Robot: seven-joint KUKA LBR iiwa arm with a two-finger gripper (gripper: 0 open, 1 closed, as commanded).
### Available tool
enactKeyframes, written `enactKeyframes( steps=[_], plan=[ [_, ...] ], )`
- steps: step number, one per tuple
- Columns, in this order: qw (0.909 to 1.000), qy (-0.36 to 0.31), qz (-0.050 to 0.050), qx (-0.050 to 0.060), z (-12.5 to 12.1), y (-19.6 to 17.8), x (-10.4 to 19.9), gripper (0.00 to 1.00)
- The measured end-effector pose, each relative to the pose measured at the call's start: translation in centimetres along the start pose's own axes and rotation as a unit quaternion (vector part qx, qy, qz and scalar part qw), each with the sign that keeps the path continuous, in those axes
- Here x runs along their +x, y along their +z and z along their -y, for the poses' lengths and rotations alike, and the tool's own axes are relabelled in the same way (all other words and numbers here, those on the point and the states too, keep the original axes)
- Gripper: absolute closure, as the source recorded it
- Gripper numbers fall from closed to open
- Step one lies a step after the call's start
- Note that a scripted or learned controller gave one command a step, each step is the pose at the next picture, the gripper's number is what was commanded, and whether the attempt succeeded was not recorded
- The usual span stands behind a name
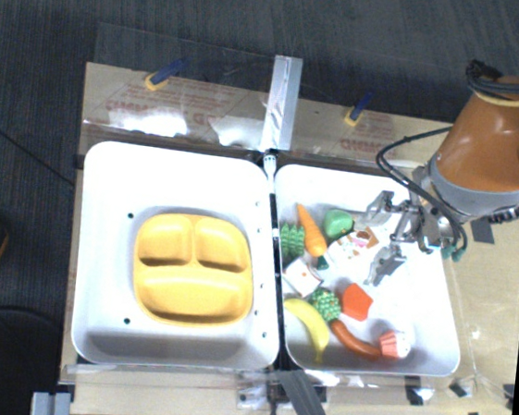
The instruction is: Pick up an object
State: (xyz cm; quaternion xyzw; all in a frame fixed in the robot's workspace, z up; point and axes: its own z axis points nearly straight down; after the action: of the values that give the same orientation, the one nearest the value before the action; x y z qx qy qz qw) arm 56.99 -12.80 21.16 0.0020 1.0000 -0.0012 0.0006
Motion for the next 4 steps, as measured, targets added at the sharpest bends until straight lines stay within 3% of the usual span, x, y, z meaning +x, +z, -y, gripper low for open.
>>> enactKeyframes(
  steps=[1,2,3,4],
  plan=[
    [0.9971,-0.076,0.0,0.0,-1.9,10.8,-3.5,0.0],
    [1.0,0.002,0.005,0.0,-3.5,12.1,-4.4,0.0],
    [0.9999,-0.015,0.005,0.0,-3.0,12.1,-5.1,0.0],
    [0.9999,-0.009,0.006,0.001,-1.7,12.0,2.9,0.0]
  ],
)
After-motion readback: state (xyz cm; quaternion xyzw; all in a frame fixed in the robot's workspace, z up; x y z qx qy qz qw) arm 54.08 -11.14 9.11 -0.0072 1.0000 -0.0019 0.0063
